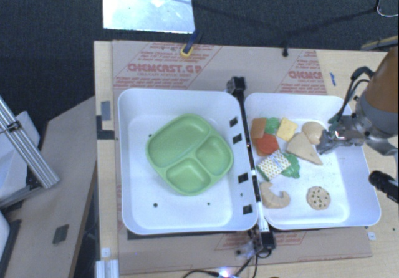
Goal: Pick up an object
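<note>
Right bin (pixel 358 208) floor bare near the cookie (pixel 318 197); gripper (pixel 326 143) (grip state unclear) beside the wedge (pixel 303 146).

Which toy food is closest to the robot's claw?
The tan wedge. The gripper sits right at its right edge, while the cookie and the other foods lie farther away.

The arm (pixel 381 93) runs off the right edge, most of its body out of sight, and the gripper (pixel 326 141) is a dark blur over the right bin (pixel 349 208), too small to read how its fingers stand. It covers the right tip of the tan wedge (pixel 302 148) and sits against the pale roll (pixel 312 129), contact unclear. Print on the checked packet (pixel 273 164) is too fine to read, and it overlaps the green piece (pixel 292 169) beside it
</note>
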Tool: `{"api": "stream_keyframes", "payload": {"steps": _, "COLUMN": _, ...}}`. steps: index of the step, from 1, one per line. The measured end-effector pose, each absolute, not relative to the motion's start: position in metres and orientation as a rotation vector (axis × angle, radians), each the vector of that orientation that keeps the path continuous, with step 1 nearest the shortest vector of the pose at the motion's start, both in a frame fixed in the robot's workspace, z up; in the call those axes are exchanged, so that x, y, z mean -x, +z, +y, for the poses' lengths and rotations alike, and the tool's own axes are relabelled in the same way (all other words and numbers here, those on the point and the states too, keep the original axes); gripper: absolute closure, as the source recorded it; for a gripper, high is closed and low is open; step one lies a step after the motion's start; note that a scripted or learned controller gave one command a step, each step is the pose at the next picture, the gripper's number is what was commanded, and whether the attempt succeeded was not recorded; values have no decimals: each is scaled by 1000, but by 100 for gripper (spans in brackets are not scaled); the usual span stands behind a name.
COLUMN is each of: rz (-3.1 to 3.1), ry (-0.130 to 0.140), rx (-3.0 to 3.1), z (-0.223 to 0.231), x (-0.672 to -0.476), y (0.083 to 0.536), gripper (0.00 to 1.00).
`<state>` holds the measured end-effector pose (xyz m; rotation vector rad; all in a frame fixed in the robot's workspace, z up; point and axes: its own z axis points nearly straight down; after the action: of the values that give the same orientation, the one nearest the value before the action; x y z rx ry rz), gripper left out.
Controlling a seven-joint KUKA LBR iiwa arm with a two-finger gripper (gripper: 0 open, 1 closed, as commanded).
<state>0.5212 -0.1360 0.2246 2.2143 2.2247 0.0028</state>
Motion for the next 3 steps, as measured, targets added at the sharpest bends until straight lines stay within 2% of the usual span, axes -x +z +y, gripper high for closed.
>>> {"api": "stream_keyframes", "payload": {"steps": 3, "rz": 2228, "ry": 5, "rx": -2212, "z": -18, "x": -628, "y": 237, "gripper": 100}}
